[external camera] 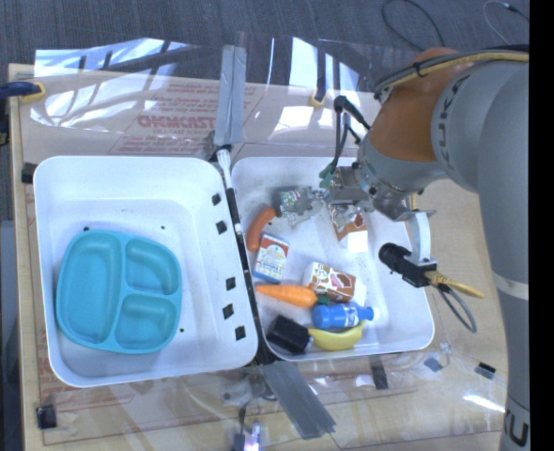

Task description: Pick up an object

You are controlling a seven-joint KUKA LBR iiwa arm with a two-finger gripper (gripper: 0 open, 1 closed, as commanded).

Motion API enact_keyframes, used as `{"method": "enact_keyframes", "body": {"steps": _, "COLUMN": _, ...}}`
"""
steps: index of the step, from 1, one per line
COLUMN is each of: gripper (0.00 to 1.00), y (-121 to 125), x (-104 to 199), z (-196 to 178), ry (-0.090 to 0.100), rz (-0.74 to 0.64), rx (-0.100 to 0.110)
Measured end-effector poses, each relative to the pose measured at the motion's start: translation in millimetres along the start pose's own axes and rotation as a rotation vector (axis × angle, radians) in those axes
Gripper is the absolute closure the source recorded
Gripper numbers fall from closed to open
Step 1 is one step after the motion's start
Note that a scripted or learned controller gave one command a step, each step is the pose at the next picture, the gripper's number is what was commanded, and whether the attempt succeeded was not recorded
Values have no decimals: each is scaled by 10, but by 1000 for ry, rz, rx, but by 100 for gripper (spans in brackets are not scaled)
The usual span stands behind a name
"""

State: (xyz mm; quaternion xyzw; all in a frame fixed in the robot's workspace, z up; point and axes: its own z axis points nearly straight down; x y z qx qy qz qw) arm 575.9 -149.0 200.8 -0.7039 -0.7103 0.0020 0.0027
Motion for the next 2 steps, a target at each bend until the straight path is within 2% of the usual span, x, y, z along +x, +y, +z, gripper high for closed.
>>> {"method": "enact_keyframes", "body": {"steps": 1, "gripper": 0, "y": 434, "x": -617, "z": 1103, "ry": -1, "rz": -57, "rx": -4}}
{"method": "enact_keyframes", "body": {"steps": 2, "gripper": 0, "y": 818, "x": -231, "z": 1088, "ry": -2, "rz": -192, "rx": -5}}
